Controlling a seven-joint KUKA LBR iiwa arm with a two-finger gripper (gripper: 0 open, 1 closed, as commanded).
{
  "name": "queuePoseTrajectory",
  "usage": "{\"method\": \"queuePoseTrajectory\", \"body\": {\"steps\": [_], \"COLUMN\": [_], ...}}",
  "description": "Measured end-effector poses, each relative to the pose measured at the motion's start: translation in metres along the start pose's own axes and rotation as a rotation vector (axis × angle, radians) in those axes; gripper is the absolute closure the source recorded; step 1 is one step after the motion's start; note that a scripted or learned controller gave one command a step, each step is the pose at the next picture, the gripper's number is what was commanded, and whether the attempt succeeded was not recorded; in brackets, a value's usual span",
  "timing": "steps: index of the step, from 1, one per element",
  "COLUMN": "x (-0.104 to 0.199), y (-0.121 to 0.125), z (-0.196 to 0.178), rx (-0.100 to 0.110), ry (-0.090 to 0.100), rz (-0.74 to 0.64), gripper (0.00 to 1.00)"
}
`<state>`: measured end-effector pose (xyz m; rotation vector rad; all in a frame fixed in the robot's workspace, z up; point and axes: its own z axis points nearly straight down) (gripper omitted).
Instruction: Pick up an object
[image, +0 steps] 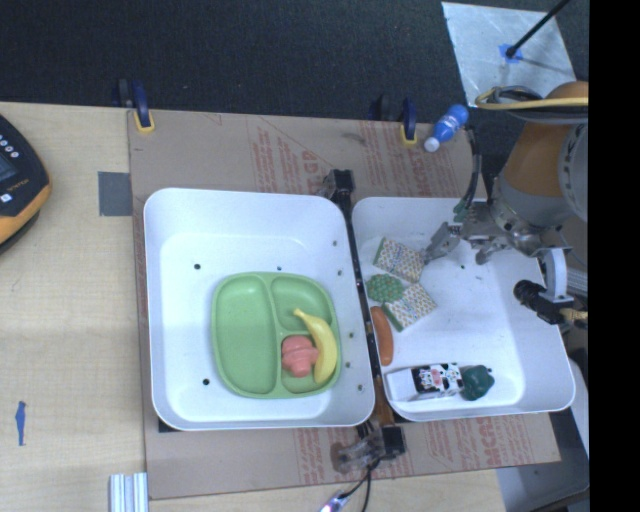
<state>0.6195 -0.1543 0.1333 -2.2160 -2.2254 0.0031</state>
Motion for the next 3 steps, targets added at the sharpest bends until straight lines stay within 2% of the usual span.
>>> {"method": "queuePoseTrajectory", "body": {"steps": [1,2,3], "x": [0.030,-0.037,0.004], "y": [-0.019,-0.038,-0.144], "z": [0.030,0.041,0.042], "rx": [0.001,0.002,0.003], "ry": [0.001,0.001,0.002], "rz": [-0.001,0.001,0.000], "gripper": [0.00,0.00,0.00]}}
